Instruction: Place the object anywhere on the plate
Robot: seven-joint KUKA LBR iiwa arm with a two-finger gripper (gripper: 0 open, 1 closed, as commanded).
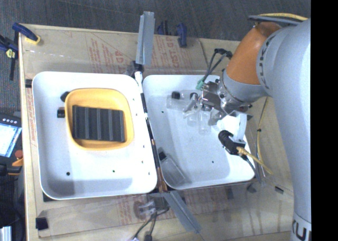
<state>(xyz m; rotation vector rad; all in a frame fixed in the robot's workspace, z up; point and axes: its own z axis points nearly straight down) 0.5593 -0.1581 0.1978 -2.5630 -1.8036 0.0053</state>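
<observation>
Yellow, rounded-square and set with a dark ribbed insert, the plate (99,117) lies in the left bin (47,161), well away from my tool (203,113) and across the divider from it. My tool is low over the right bin (232,174), in its upper part, and I cannot tell from this angle how it is set, nor whether anything is in it. Just beneath and beside my tool I make out something clear and glassy, perhaps the object (196,109) I am meant to move, but its outline melts into the white floor and I will not swear to it. A small dark piece (175,95) lies close by, on the side toward the plate. I judge I am at the picking step, not the placing one. Next I would need a sure hold on the thing, then a lift clear of the bin walls, a carry across the divider and a lowering onto the plate.
</observation>
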